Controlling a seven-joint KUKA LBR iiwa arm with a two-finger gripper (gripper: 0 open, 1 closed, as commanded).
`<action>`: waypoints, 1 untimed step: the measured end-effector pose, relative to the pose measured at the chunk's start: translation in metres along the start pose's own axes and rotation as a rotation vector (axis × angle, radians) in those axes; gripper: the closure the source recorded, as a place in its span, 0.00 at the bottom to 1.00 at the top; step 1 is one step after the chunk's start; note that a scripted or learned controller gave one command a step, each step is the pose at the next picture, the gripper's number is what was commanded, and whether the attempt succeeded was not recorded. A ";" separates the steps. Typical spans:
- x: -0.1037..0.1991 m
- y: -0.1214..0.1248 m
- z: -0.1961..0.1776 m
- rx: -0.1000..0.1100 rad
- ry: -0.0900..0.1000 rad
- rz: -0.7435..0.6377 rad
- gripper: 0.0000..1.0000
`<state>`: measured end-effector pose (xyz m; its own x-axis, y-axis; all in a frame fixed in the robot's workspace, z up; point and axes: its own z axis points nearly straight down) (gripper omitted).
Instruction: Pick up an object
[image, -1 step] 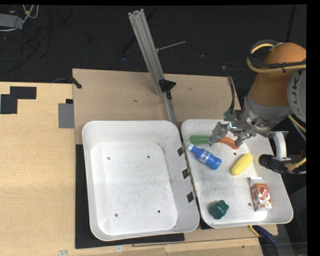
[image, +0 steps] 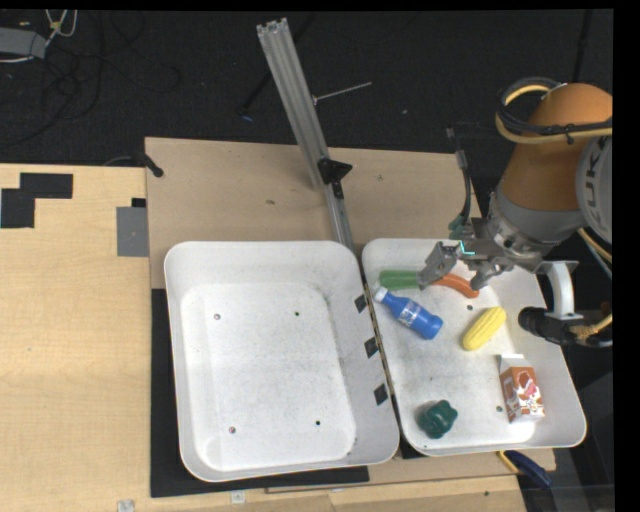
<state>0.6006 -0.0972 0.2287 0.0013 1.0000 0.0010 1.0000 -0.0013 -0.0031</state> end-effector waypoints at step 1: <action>-0.010 -0.001 0.057 0.006 0.000 0.000 0.00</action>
<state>0.5996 -0.1067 0.1721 0.0010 1.0000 0.0009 1.0000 -0.0010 -0.0088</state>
